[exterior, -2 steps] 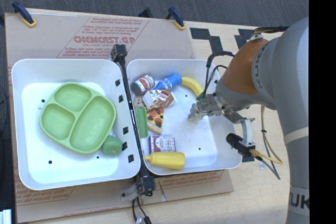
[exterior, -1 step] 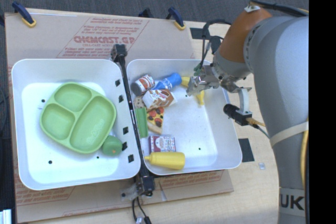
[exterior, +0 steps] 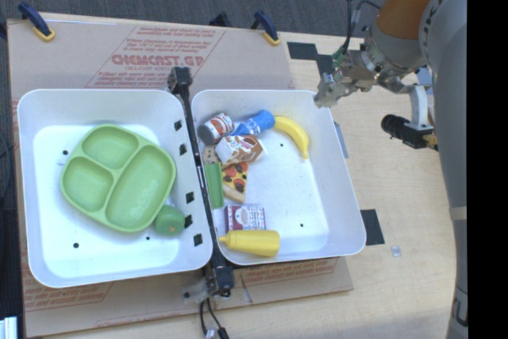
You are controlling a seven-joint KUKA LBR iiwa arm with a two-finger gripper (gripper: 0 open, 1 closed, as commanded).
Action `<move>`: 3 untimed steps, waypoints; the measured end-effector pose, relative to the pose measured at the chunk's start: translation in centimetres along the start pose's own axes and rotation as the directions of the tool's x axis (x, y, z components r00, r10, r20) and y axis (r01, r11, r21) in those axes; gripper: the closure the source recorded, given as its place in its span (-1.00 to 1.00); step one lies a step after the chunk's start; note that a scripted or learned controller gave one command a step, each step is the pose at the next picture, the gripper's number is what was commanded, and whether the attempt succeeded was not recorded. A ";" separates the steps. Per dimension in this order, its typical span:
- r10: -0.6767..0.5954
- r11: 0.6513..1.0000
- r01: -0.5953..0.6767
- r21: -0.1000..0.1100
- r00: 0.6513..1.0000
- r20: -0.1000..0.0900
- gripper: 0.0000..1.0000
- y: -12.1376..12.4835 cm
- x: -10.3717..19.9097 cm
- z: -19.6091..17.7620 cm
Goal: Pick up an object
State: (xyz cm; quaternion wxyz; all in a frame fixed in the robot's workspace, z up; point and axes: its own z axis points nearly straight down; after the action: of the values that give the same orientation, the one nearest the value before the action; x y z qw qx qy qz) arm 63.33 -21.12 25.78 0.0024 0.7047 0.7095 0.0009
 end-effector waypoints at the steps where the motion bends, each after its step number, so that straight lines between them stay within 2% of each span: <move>1: 0.000 1.000 0.000 0.004 1.000 -0.001 -1.00 -0.1 0.0 0.2; 2: 0.002 1.000 -0.002 0.010 1.000 -0.004 -1.00 -7.0 0.1 13.0; 3: 0.000 1.000 0.000 0.009 1.000 -0.004 -1.00 -13.5 1.4 16.6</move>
State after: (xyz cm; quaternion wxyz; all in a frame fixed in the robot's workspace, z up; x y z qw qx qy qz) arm 49.93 -19.87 9.14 -0.0023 0.7046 0.7096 -0.0011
